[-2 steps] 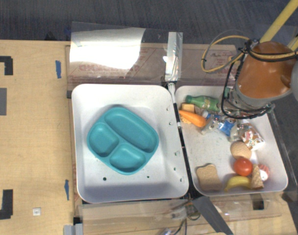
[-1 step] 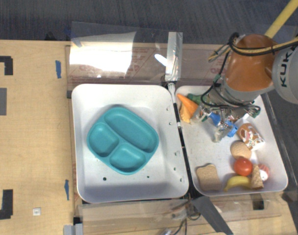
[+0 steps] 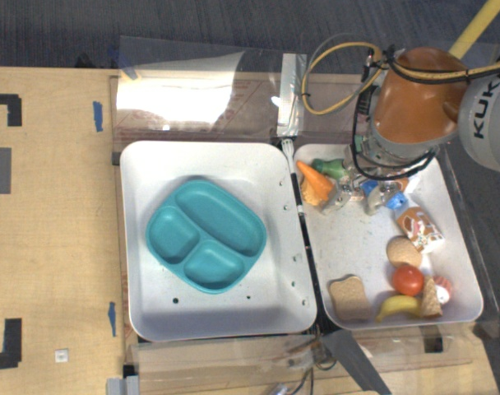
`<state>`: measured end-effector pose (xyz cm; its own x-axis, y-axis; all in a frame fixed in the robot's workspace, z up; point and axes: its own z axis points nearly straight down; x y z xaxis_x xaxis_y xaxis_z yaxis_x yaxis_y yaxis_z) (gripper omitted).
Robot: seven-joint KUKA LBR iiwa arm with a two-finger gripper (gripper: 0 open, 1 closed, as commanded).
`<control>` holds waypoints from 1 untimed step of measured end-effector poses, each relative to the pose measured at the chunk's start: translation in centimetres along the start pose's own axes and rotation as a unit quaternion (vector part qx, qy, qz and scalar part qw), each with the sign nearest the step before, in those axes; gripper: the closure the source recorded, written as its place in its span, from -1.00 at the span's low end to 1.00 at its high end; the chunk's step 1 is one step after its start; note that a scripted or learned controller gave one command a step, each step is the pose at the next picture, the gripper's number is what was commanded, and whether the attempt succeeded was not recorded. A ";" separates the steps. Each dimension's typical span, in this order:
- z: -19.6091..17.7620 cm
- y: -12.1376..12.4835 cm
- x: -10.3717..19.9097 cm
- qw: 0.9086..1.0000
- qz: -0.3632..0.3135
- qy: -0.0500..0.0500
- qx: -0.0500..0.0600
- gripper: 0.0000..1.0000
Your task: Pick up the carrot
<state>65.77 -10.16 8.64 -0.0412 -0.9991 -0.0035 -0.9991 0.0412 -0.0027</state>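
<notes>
Carrot (image 3: pixel 316 185) sits at the far left of the right bin (image 3: pixel 464 299), just left of the end effector (image 3: pixel 363 194), whose state can't be told, so it looks mid-approach and probably needs a small leftward shift before closing.

A: What is seen in the left bin (image 3: pixel 143 303)?

B: A teal divided plate (image 3: pixel 205 233) with three compartments is seen at its middle, lying flat.

A: And in the right bin (image 3: pixel 464 262)?

B: A slice of bread (image 3: pixel 349 296) is found near the lower left corner. A red tomato (image 3: pixel 409 281) is seen at the lower right, with a yellow banana (image 3: pixel 397 306) just below it. A tan round piece (image 3: pixel 404 251) lies above the tomato, and a red-and-white packet (image 3: pixel 419 227) is placed above that.

A: What is noted on the desk (image 3: pixel 53 220)?

B: Black corner marks (image 3: pixel 5 109) are seen at the far left, and blue tape (image 3: pixel 97 115) is stuck near the upper left of the left bin.
</notes>
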 end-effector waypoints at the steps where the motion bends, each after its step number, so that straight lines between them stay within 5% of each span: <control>1: -1.4 -0.3 -0.1 1.000 0.002 -0.002 0.005 1.00</control>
<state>66.06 -10.05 10.03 -0.0450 -0.9990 -0.0066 -0.9989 0.0451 -0.0123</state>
